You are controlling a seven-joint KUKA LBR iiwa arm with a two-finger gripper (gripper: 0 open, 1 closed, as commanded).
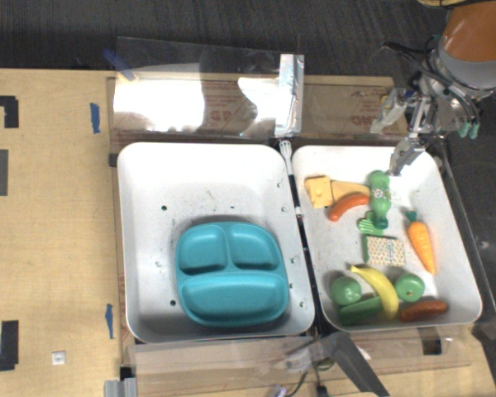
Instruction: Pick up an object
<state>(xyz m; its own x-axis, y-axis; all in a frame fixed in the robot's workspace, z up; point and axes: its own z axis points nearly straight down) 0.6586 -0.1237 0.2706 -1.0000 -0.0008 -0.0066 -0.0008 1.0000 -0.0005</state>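
Orange toy carrot [421,247], seemingly green-topped

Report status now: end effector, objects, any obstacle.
End effector above right bin's far corner, holding nothing seen. Toy food untouched; green bottle nearest. Path unobstructed.

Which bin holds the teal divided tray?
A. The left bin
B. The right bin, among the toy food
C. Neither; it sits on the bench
A: the teal divided tray lies inside the left bin, while the toy food is in the right bin.
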